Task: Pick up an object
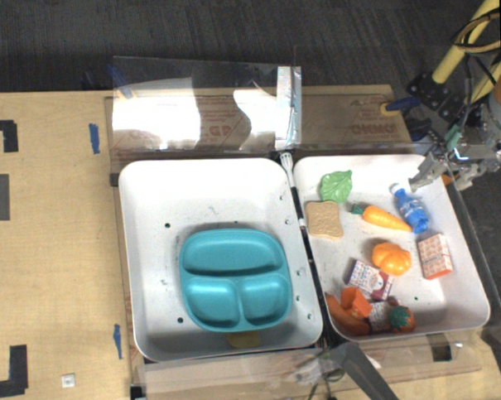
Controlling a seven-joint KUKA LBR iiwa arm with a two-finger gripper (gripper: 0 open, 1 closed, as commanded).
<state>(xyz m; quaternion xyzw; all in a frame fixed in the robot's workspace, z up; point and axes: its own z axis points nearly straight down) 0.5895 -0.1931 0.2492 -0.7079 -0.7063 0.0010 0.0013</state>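
Gripper point(432, 172) sits at the top-right corner of the right bin point(474, 297), coming in from the right. Can't tell its state from here, too small and cluttered w/ cables.

Nearest thing is the blue bottle point(409, 207), just below and a bit left of the gripper, lying flat, cap end toward the upper left, long axis slanting down-right. Looks like the likeliest target, imo.

Orange carrot point(382, 218) lies just left of the bottle, nearly touching it. Pink box point(434, 256) is further down. Teal tray point(235, 278) is over in the left bin point(140, 241), well apart.
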